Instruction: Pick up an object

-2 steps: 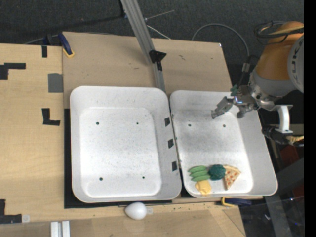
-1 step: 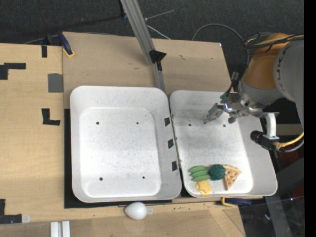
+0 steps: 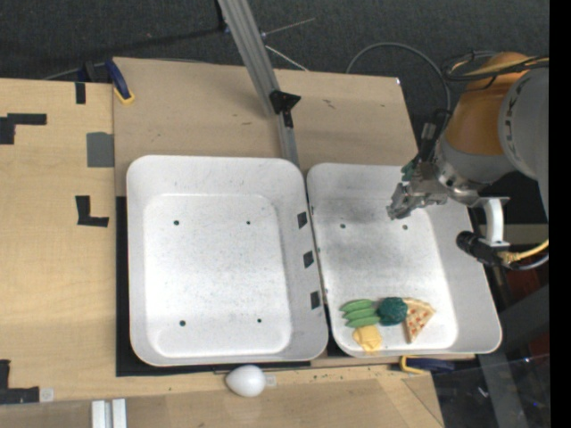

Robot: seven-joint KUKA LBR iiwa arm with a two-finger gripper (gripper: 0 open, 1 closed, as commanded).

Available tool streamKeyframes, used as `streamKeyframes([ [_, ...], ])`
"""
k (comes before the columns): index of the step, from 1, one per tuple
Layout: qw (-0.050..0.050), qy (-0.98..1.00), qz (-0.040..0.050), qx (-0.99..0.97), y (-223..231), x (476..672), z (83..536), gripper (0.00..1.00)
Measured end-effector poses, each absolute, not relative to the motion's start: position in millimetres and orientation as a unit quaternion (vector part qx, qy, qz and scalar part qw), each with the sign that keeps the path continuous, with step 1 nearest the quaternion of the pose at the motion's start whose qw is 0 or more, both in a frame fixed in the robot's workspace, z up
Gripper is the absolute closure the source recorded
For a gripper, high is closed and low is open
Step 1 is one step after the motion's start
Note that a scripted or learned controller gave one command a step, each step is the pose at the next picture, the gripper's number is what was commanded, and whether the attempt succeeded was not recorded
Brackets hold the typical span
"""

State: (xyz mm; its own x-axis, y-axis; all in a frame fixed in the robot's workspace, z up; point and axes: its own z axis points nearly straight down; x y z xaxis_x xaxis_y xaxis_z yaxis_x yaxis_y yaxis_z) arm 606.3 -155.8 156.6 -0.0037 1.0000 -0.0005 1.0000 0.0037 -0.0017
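Note:
In the right bin [image 3: 375, 248], near its front edge, lies a cluster of small toy foods: a green pea pod [image 3: 359, 310], a dark green broccoli piece [image 3: 392, 309], a pizza slice [image 3: 417, 318] and a yellow piece [image 3: 368, 337]. My gripper [image 3: 399, 205] hangs over the far right part of the same bin, well behind the cluster. Nothing shows beneath its tips.
The left bin [image 3: 219, 257] sits beside the right one. A white egg-shaped object [image 3: 246, 381] rests on the bench in front of the left bin. A slanted metal pole [image 3: 259, 61] rises behind the bins. The arm's orange band [image 3: 477, 119] is at the right.

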Motion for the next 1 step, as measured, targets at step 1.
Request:
streamKeyframes([
  [1,-0.002,-0.708,-0.0013,-0.706,-146.5,601.8,209.8,1.00],
])
